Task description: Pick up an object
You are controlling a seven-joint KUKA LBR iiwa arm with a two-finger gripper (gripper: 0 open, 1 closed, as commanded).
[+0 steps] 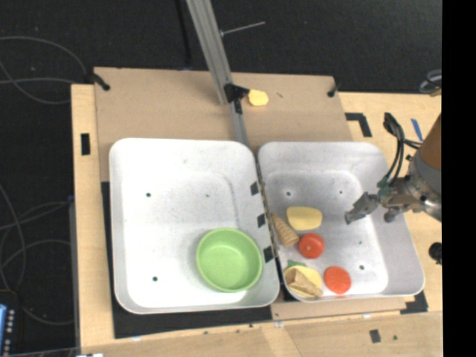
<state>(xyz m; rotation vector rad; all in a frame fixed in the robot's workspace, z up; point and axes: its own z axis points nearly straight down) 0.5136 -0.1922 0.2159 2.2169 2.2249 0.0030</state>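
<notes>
The end effector (357, 213), grip state unclear, hovers in the right bin (387, 274), the yellow object (304, 218) just to its left.

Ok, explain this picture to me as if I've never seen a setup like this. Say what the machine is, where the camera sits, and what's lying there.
One camera looks down at a slant on a bench holding two shallow white trays side by side. The machine is a robot arm reaching in from the right; its fingers hang over the right tray, with nothing visibly held between them. Whether they are open or shut is too blurred to tell. The left tray holds a green bowl. The right tray holds a pale yellow lump, two small red balls, a ridged tan piece and a yellowish piece at the front corner. Another small yellow thing lies on the bench behind the trays.
</notes>
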